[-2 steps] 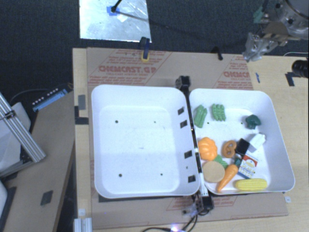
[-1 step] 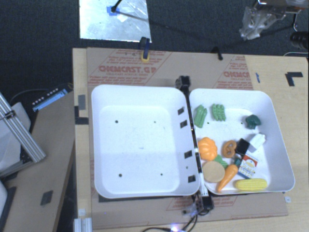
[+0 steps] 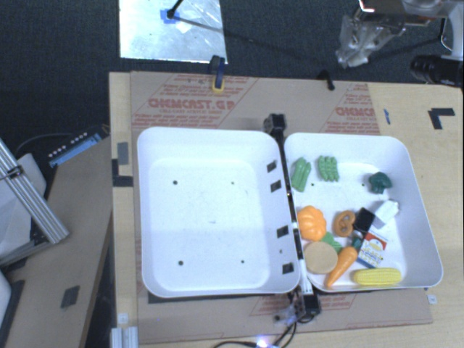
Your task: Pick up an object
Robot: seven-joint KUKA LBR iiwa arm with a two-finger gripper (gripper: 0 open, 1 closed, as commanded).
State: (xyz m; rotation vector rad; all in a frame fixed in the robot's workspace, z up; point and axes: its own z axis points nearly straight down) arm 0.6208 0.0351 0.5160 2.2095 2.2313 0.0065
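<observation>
While toy food is crowding the right-hand shallow white bin point(image 3: 419, 194), the grey two-finger gripper point(image 3: 357, 49) is hanging at the upper right of the frame, well apart from it.

Nearest, a yellow plastic corn cob point(image 3: 375, 276) is lying by the bin's lower rim, just beside an orange carrot point(image 3: 342, 264); above them a round orange pumpkin point(image 3: 312, 222) is sitting, and farther up a green ridged vegetable point(image 3: 328, 168) and dark green broccoli point(image 3: 379, 182). Whether the fingers are spread or pressed together, I cannot tell.
</observation>
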